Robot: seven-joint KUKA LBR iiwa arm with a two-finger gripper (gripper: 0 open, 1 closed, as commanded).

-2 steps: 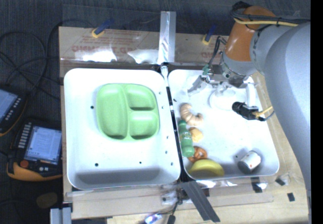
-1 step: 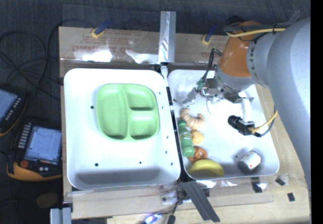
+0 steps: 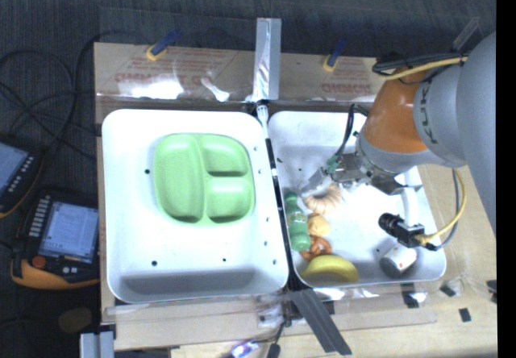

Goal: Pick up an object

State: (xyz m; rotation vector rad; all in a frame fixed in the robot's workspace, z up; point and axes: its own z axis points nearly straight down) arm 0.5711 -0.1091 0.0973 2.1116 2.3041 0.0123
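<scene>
My gripper point(image 3: 330, 177) hangs low over the left half of the right bin point(image 3: 355, 126). Just below its tip and close against it lies a tan, ridged pastry-like object point(image 3: 327, 201). Whether the gripper touches it I cannot tell. Along the bin's left wall sit a green toy piece point(image 3: 297, 216), a small orange-tan item point(image 3: 320, 226), a red-orange item point(image 3: 319, 248) and a yellow banana-shaped fruit point(image 3: 331, 269).
The left bin point(image 3: 129, 260) holds a green divided plate point(image 3: 203, 175). A metal divider strip point(image 3: 267, 58) stands between the bins at the back. The arm's orange band point(image 3: 393, 118) and grey body cover the right bin's far right corner.
</scene>
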